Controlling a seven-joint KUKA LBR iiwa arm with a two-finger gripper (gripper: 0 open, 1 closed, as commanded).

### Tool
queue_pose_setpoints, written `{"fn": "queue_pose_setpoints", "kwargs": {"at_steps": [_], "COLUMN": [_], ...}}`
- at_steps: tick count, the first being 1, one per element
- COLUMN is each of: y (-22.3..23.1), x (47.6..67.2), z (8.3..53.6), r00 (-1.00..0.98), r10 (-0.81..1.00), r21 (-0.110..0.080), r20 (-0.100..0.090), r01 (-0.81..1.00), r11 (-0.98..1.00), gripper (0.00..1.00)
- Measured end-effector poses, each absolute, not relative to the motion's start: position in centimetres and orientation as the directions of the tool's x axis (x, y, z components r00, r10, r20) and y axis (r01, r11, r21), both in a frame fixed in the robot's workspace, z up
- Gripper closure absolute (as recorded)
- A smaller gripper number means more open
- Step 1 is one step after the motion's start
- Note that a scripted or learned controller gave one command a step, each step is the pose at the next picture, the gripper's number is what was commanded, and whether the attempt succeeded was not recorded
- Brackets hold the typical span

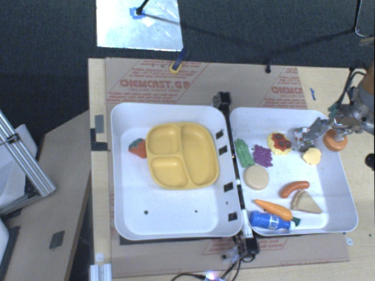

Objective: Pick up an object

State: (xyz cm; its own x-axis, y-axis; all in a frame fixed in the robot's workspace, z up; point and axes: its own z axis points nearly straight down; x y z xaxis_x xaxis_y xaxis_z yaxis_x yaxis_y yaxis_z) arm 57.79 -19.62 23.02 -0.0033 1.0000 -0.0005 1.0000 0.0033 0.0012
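Observation:
The right bin (337, 177) holds several toy foods. Among them are a round pizza piece (280, 142), a yellow lump (312, 156), purple grapes (262, 155), a green vegetable (243, 152) and a beige disc (256, 177). A sausage (294, 188), a tan wedge (305, 202), a carrot (272, 208) and a blue bottle (266, 220) lie nearer the front. My gripper (303, 135) hangs over the bin's back right part, between the pizza piece and the yellow lump. I see nothing held in it.
The left bin (126, 209) holds a yellow divided plate (180, 155) and a strawberry (137, 147) to its left. An orange round piece (336, 140) sits at the right bin's far right rim under the arm. A black divider (231, 163) joins the bins.

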Motion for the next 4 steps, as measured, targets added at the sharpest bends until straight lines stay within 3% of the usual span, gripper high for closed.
{"fn": "queue_pose_setpoints", "kwargs": {"at_steps": [2, 3, 4], "y": [-19.4, -19.4, -19.5], "x": [57.7, 58.1, 58.1], "z": [11.4, 10.6, 11.5], "r00": [-0.004, -0.003, -0.003], "r10": [1.000, 1.000, 1.000], "r21": [-0.001, 0.012, 0.012], "r20": [0.001, -0.003, -0.004], "r01": [1.000, 1.000, 1.000], "r11": [0.004, 0.003, 0.003], "gripper": [0.00, 0.00, 1.00]}}
